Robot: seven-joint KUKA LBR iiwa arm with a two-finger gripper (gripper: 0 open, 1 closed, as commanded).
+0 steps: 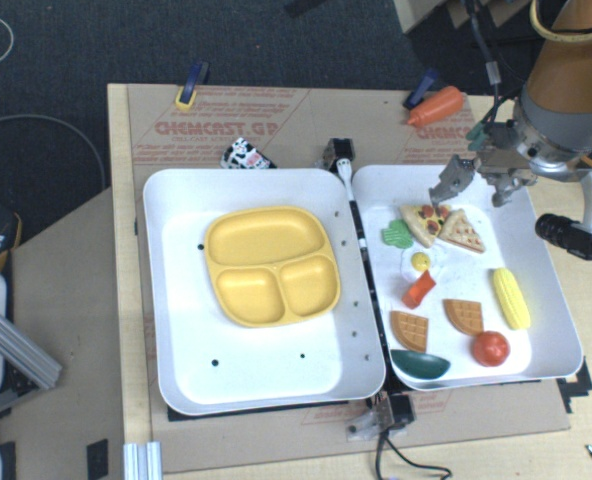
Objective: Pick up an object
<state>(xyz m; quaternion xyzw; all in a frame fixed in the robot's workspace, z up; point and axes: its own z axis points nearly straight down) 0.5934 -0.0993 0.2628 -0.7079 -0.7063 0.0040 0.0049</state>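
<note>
Dark carpet surrounds bench (pixel 126 268) bearing two white bins. Left bin (pixel 176 348) holds yellow divided plate (pixel 271 265). Right bin (pixel 556 318) holds toy food: pizza slice (pixel 463 232), corn cob (pixel 511 297), tomato (pixel 490 348), waffle (pixel 409 330). End effector (pixel 476 186) hovers above bin's far end, fingers spread apart, gripping nothing, just above pizza slice.

Two white bins sit side by side: the left bin (pixel 176 358) carries one yellow divided tray (pixel 271 265). The right bin (pixel 546 268) carries two pizza slices (pixel 463 233), two waffle pieces (pixel 463 315), one corn cob (pixel 511 297), one tomato (pixel 490 348), one green leafy piece (pixel 398 234), one small red piece (pixel 419 289) and one dark green bowl (pixel 421 366). On the worktop behind the bins lies one orange carrot (pixel 436 106).
</note>
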